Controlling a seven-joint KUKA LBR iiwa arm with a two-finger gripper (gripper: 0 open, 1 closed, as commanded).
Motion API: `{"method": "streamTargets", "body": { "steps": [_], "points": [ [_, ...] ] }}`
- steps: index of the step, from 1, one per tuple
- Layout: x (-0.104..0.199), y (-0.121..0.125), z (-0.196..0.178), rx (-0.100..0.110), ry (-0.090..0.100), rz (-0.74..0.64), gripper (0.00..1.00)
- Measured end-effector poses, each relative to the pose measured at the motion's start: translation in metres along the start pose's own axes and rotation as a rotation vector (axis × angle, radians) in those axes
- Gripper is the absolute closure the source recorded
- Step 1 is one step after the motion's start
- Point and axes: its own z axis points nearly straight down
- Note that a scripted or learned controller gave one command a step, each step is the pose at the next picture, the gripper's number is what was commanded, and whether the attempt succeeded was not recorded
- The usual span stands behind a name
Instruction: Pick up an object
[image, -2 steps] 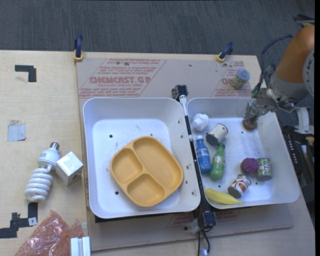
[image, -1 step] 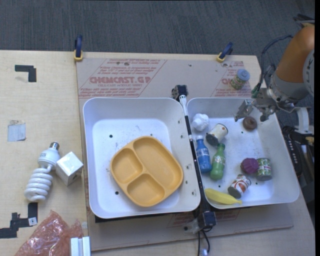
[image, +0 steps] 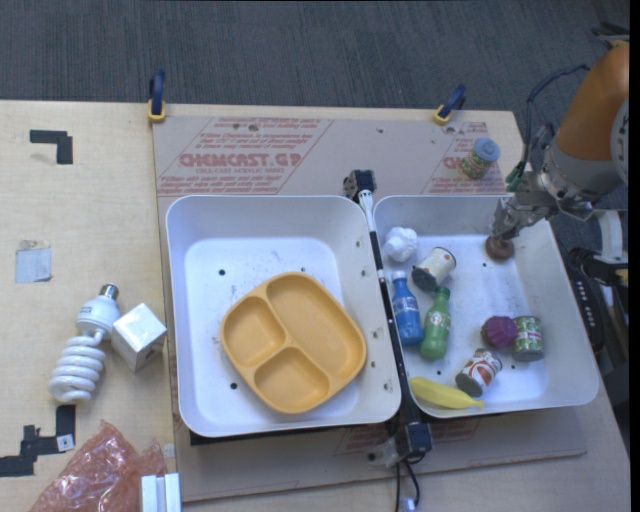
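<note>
My gripper (image: 507, 226) hangs over the far right corner of the right bin (image: 560, 300), on the grey arm with the orange band. A small brown round object (image: 498, 247) sits directly under its tip, touching or nearly touching it; whether it is held is unclear. Lying in the same bin are a white crumpled lump (image: 401, 242), a small tipped can (image: 435, 267), a blue bottle (image: 406, 310), a green bottle (image: 436, 325), a purple object (image: 499, 331), a green can (image: 528, 338), a red-and-white can (image: 478, 372) and a banana (image: 445, 394).
The left bin (image: 200, 250) holds a yellow divided plate (image: 292, 342). A small jar (image: 481, 158) stands on the board behind the right bin. Left of the bins lie a spiral light bulb (image: 85, 345), a white cube (image: 138, 335) and a red mesh bag (image: 100, 470).
</note>
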Motion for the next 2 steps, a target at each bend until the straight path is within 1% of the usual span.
{"method": "streamTargets", "body": {
  "steps": [1, 2],
  "points": [
    [0.000, 0.000, 0.000, 0.000, 0.000, 0.000, 0.00],
    [0.031, -0.013, 0.069, 0.004, 0.005, 0.004, 0.00]
  ]
}}
